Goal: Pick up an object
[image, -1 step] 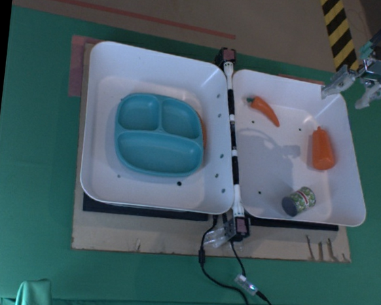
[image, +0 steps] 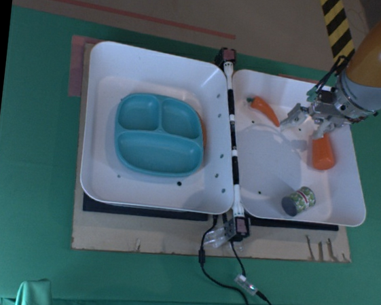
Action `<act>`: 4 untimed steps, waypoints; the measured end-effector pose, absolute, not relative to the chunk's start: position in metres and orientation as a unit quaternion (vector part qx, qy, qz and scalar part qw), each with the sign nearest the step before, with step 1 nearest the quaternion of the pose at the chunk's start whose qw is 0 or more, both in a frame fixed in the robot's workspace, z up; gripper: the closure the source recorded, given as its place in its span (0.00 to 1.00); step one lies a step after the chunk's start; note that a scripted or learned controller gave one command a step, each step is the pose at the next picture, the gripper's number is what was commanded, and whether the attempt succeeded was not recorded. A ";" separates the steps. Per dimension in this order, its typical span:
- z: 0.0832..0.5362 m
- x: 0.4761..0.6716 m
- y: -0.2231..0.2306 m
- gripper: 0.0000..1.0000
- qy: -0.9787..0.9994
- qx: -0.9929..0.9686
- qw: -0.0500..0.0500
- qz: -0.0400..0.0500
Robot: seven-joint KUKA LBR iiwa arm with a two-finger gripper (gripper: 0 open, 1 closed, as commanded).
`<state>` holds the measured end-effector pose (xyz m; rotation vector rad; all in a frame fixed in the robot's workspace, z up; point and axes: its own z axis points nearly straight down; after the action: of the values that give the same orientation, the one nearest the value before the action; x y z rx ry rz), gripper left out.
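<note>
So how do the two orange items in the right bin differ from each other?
The carrot is slim, tapered and has a green tip; the orange block is stubby and blunt with no green. The carrot lies apart at the bin's far left area, while the orange block sits directly under the gripper. The carrot slants diagonally; the block lies closer to upright in the view. Both are orange and rest on the right bin floor.
</note>
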<state>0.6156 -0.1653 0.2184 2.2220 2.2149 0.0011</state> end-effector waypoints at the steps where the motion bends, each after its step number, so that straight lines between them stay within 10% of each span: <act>1: 0.231 0.617 -0.166 1.00 0.705 0.709 0.006 0.002; 3: 0.334 0.701 -0.187 1.00 0.706 0.708 0.004 0.000; 4: 0.374 0.700 -0.187 1.00 0.706 0.708 0.004 0.001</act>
<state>0.7003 -0.1870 0.3744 2.2190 2.2128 0.0021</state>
